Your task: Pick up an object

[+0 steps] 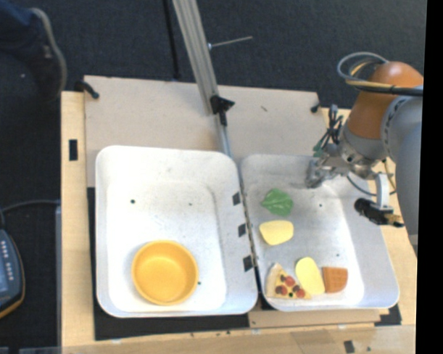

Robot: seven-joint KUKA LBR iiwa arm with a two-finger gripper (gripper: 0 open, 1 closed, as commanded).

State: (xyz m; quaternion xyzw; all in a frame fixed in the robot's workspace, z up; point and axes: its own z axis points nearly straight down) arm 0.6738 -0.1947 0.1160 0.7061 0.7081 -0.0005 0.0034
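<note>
The tool (317,171) hangs over the right bin's (370,283) far end; whether it is apart or together I cannot tell. The nearest thing, the green leaf (277,202), lies just down-left of it, toward the camera, with a yellow piece (276,232) beyond.

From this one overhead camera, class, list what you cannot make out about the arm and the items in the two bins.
- Gripper: too small and blurred in the camera view to tell whether it is open or shut.
- Arm: cut off by the right edge.
- Pizza slice: its right side is hidden under the yellow piece.
- Green item: too blurred to identify.
- Yellow bowl: outer wall hidden by the steep angle.
</note>
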